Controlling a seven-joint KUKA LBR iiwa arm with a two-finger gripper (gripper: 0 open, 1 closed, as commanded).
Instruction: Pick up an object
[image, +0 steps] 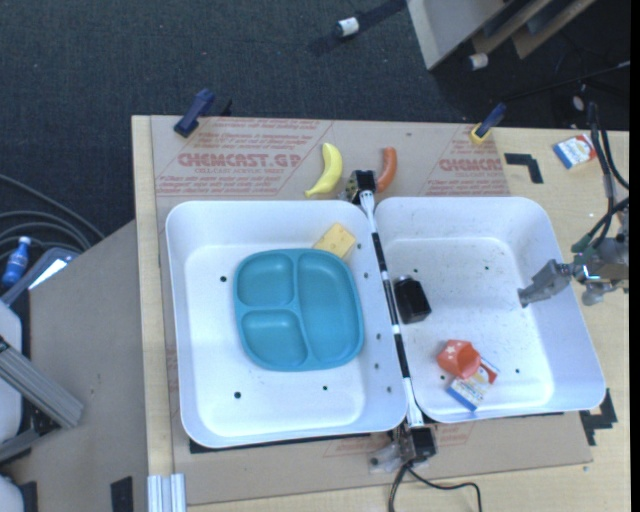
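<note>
Hovering at the right bin's (560, 260) right rim, the claw (535, 287), grip unreadable, faces bare floor.

The 2 white bins (300, 420) look like smooth, slightly glossy plastic. The teal divided plate (298, 306) is matt plastic. Under them the bench (250, 155) is printed brown paper-faced board.

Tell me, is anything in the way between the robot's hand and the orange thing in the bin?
Nothing visible is. The hand hangs at the right bin's right side, and the orange thing lies down-left of it on the floor. Bare white floor lies between; the black block sits off by the divider.
</note>
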